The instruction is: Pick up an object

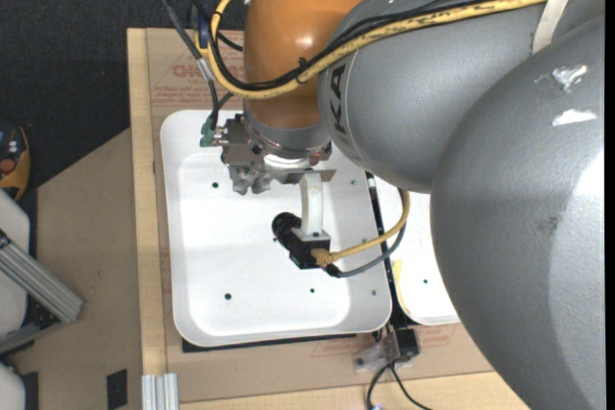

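The left bin [207, 302] was a shallow tray of smooth white plastic with rounded corners, its floor marked by a few small dark dots [228, 296]. It sat on a tan, cardboard-like bench top [154, 206] with a narrow strip of the right bin [423, 298] beside it. The grey arm [461, 110], rounded, with a glossy orange band [288, 24] above the wrist, reached in from the right and pointed steeply down, placing the gripper [245, 173] low over the far half of the left bin. The arm hid most of the right bin and part of the left, so neither the position of an object nor whether the gripper was open or closed could be determined.
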Controlling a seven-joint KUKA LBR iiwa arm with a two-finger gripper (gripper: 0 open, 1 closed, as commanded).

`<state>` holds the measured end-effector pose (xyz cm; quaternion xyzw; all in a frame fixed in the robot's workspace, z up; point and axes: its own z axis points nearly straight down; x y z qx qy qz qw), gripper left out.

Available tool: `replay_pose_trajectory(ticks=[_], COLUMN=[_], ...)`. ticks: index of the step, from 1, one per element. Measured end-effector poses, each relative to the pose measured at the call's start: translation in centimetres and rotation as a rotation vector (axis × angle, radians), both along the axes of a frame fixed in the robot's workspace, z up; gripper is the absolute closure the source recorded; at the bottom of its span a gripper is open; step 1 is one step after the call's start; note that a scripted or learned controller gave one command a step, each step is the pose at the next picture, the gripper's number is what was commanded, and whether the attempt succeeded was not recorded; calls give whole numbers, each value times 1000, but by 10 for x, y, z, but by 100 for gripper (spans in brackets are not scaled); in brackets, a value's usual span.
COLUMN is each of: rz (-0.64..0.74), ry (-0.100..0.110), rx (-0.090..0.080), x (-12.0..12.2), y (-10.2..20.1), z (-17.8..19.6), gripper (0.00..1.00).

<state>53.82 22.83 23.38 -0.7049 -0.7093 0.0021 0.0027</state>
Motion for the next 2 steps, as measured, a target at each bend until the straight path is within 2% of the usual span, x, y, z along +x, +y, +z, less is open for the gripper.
replay_pose_trajectory(ticks=[1,2], rz=[-13,-3], ry=[-21,0], rx=[0,-2], x=[43,39], y=[-70,-32], z=[104,54], gripper=[100,100])
